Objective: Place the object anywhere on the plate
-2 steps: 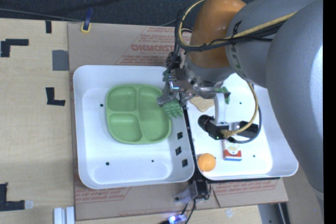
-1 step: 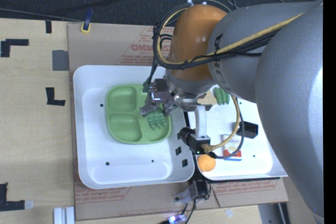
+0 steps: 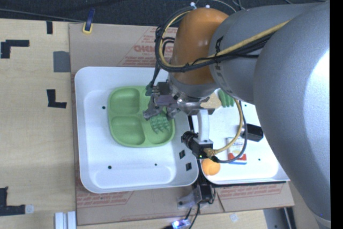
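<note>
Over the left bin point(image 3: 88, 131), sitting in its upper middle, a green sectioned plate point(image 3: 128, 115) with three compartments. At the plate's right edge, right under the wrist, the gripper point(image 3: 158, 110), pointed down into the right-hand compartment. Just below the gripper, on that same compartment, a small green ridged object point(image 3: 159, 125), looks like a little toy piece, sitting on the plate surface. Can't honestly tell if it's pinched or just lying there, and no way to tell the claw's state, too much clutter and shadow. Over in the right bin point(image 3: 262, 171), near its lower-left corner, an orange ball point(image 3: 211, 168), plus a red-and-white flat thing point(image 3: 237, 156) just beside it, a black piece point(image 3: 254, 131) nearer the right edge and something green point(image 3: 227, 98) by the top edge.
</note>
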Robot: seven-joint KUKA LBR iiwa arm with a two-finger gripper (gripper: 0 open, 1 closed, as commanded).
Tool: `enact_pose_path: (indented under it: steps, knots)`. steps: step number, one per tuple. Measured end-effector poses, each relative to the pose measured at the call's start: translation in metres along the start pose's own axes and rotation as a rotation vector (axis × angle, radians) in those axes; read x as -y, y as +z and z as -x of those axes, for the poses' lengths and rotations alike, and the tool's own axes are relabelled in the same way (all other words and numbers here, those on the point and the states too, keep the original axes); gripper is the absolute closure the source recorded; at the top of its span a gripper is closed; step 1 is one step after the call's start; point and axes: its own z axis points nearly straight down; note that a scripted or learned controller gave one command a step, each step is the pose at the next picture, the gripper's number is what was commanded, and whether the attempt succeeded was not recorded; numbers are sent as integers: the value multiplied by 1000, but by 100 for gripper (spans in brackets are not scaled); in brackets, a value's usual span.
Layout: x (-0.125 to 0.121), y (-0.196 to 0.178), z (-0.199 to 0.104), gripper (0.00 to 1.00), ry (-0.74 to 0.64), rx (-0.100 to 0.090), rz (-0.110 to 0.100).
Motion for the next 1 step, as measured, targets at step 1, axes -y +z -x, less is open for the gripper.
enact_pose_path:
  steps: [1]
  knots:
    - [0,-1,0,0,0,-1,1]
